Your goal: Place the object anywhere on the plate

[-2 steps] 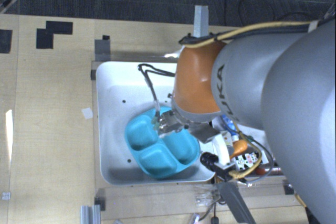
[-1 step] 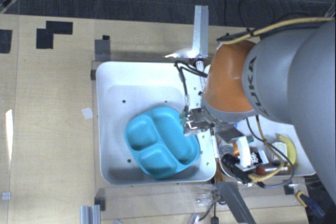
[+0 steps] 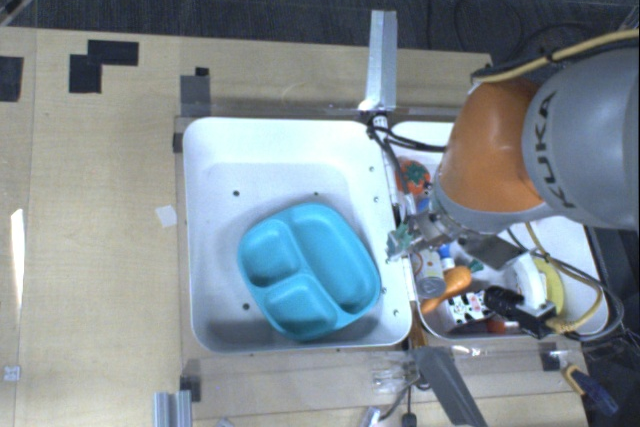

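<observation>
While your arm (image 3: 540, 145) hangs over the right bin (image 3: 590, 235), the plate (image 3: 308, 269) lies at nine o'clock; jaw state and object unclear.

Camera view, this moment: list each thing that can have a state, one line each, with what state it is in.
Blue plate: lying flat in the left bin, all three compartments bare, nothing placed on it yet.
Arm: reaching in over the right bin, covering much of it.
Small objects: jumbled together in the right bin, beside the wall between the bins; an orange piece and a yellow one among them.
</observation>
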Robot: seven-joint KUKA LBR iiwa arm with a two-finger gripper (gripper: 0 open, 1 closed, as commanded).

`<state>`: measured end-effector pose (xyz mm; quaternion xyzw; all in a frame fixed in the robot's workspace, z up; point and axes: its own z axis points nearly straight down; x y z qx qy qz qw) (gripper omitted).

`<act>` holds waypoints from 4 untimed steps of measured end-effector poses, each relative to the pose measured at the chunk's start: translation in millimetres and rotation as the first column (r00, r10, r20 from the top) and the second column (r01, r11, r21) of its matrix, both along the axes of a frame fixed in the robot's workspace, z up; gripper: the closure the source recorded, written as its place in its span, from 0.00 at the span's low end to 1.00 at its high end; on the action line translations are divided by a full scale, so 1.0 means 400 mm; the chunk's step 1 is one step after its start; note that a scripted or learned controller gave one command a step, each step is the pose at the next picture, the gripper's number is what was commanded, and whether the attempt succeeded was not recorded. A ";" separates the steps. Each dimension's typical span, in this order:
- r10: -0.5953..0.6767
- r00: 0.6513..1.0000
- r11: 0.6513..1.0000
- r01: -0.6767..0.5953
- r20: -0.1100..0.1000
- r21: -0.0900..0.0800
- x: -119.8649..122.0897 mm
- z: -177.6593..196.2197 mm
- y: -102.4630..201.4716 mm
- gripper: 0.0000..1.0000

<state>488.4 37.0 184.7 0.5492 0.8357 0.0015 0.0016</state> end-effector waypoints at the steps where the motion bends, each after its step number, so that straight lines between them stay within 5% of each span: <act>1: 0.264 0.964 0.964 -0.264 0.001 -0.001 -0.001 0.106 0.187 1.00; 2: 0.373 0.928 0.928 -0.373 0.003 -0.003 0.001 0.080 0.034 1.00; 3: 0.532 0.846 0.846 -0.532 0.003 -0.003 0.106 0.081 0.178 1.00; 4: 0.537 0.844 0.844 -0.537 0.000 -0.001 -0.003 -0.030 0.327 1.00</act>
